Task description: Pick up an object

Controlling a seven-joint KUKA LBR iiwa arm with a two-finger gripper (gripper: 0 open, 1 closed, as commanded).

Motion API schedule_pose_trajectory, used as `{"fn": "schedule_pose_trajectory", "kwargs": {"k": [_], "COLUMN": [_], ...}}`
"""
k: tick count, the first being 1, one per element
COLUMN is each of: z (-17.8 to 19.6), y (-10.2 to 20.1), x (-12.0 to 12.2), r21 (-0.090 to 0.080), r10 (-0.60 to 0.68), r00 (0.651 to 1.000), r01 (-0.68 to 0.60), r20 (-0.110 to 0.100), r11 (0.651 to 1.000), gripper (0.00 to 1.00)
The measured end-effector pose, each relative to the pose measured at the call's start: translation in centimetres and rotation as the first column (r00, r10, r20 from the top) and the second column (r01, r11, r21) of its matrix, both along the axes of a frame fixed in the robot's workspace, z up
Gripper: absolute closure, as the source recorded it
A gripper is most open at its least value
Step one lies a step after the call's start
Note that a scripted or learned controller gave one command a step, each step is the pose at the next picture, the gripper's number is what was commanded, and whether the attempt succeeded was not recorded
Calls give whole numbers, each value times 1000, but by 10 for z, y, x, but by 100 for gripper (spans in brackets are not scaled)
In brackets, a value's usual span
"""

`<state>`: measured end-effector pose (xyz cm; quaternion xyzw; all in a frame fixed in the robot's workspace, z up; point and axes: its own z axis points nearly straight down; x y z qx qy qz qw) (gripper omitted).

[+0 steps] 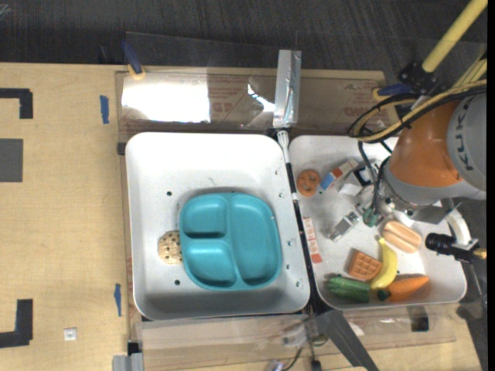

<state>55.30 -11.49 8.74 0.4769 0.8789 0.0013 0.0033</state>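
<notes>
Bench, two white bins side by side. Your left bin (147,168) holds a teal divided plate (230,239), with a cookie (169,246) touching it at 9 o'clock. In the right bin (325,230) the gripper (370,211) hangs at centre; grip state: cannot tell. Banana (387,265) at its 5 o'clock, waffle (363,266) beside.

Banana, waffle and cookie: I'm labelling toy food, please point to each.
banana (387,264), camera view, middle of its curve
waffle (363,266), camera view, centre of its top
cookie (168,246), camera view, its visible face beside the plate

Teal plate (230,239), yellow banana (386,265), perhaps speckled cookie (169,246)
</notes>
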Motion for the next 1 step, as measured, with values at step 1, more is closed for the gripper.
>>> {"fn": "schedule_pose_trajectory", "kwargs": {"k": [1], "z": [0], "y": [10], "x": [-1], "r21": [1], "r10": [-128], "r00": [992], "r01": [128], "r20": [0], "r11": [992], "gripper": [0]}}
